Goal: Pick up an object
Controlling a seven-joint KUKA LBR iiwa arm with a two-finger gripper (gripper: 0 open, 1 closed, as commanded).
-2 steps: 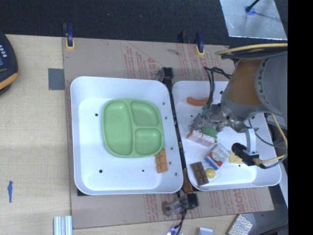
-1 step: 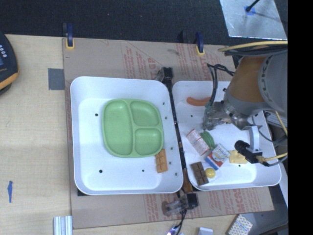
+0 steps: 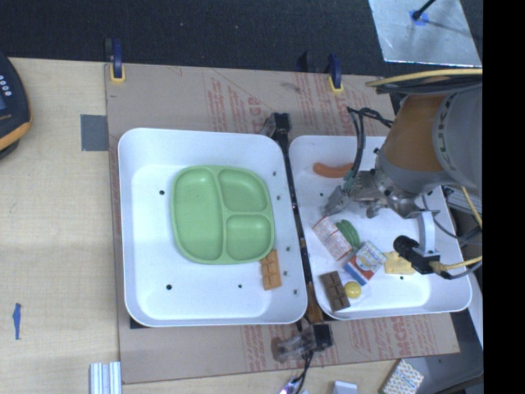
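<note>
**Arm low over the right bin, small things scattered beneath it**

The right bin (image 3: 328, 150) holds about seven small things: one orange sausage-shaped piece (image 3: 331, 169) near its far wall, one printed packet (image 3: 330, 238) at the middle, one green pickle-shaped piece (image 3: 350, 233) touching the packet, one red-and-blue wrapper (image 3: 367, 260), one yellow wedge (image 3: 397, 263), one brown block (image 3: 335, 289) and one small yellow ball (image 3: 353, 289) just beside it near the front wall. The gripper (image 3: 359, 190) hangs above the packet and the green piece, between them and the orange piece; nothing shows between its fingers, and whether they stand wide or narrow cannot be told from this angle.

The left bin (image 3: 135, 220) holds two things: one green divided plate (image 3: 221, 213) with three compartments, and one orange cracker (image 3: 270, 270) just beside the plate's near right corner. Both bins sit side by side on a cardboard sheet (image 3: 197, 97) fixed by two blue clamps at its far edge.
</note>
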